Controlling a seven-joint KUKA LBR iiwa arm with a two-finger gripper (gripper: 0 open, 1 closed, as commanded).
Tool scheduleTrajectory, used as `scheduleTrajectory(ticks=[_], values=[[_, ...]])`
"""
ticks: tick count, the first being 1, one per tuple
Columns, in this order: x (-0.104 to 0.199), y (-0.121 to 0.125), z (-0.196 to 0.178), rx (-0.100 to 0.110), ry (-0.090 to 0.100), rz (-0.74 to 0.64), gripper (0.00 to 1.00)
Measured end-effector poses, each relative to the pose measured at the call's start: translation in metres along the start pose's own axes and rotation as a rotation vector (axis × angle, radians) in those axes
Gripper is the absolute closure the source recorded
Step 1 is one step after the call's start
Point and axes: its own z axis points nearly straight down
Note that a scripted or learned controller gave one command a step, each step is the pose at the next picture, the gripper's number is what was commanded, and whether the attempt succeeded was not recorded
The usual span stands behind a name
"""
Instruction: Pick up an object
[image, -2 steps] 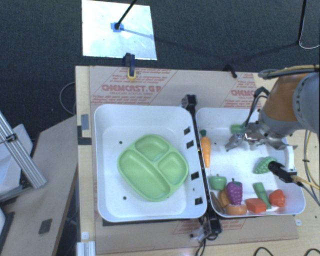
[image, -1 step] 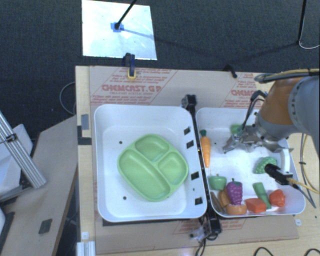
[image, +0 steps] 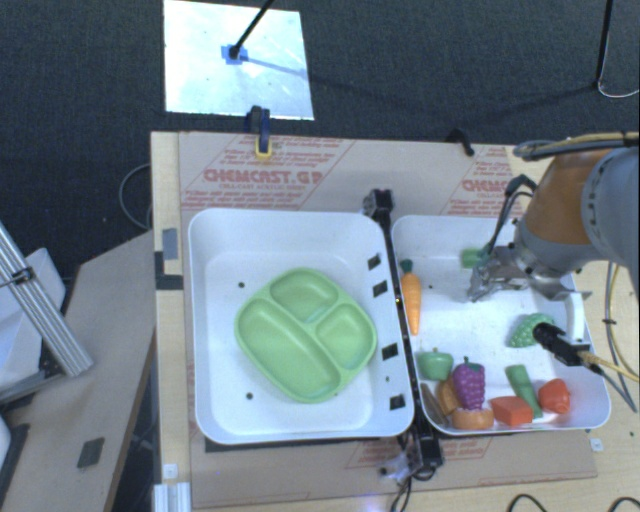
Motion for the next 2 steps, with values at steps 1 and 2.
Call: scheduleTrajectory(ticks=[1, 2], values=[[-0.001, 0.002, -0.063, 0.0, 0.0, 0.0, 1.0], [-0.001, 0.006, -0.126, -0.002, -0.001, -0.002, 1.0]])
